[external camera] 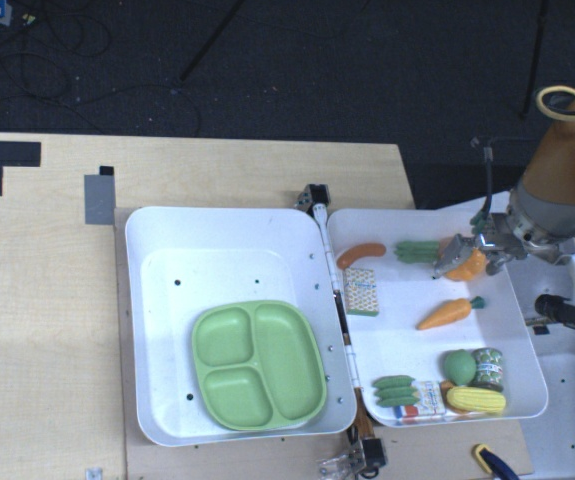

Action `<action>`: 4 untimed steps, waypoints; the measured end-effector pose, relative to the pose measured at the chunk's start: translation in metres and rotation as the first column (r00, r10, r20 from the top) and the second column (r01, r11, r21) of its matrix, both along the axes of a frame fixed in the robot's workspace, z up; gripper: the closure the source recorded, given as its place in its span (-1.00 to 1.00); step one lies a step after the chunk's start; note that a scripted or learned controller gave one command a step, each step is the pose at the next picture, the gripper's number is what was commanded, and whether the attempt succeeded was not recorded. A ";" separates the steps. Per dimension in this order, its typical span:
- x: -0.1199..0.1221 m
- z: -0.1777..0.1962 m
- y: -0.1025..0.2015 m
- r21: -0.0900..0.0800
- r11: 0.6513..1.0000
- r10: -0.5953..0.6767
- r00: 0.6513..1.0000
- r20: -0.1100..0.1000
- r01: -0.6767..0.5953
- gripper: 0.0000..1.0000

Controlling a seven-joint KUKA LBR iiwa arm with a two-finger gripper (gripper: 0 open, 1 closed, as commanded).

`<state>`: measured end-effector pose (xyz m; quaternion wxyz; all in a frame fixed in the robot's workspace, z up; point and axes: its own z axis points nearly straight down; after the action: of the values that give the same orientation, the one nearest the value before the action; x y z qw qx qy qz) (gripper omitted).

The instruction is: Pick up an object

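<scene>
Gripper [464, 260] low over the upper right corner of the right bin [527, 388], fingers seemingly pinching a small orange piece [470, 265] (shape too small to name), just beside the green vegetable [419, 252]. Grasp probably made, lift not yet evident; piece at bin level. Carrot [447, 313], corn [476, 400], sausage [361, 254] untouched; green tray [258, 364] in left bin [167, 238].
</scene>
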<state>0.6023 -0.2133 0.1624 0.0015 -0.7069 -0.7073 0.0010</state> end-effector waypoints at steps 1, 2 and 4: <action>-0.006 -0.074 0.001 -0.002 1.000 0.001 1.000 0.004 -0.001 -1.00; 0.024 0.099 0.000 -0.002 1.000 0.001 1.000 0.005 -0.001 -1.00; 0.042 0.106 0.008 -0.002 1.000 0.006 1.000 0.001 -0.006 1.00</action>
<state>0.6442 -0.2054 0.2683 0.0005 -0.7049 -0.7093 0.0013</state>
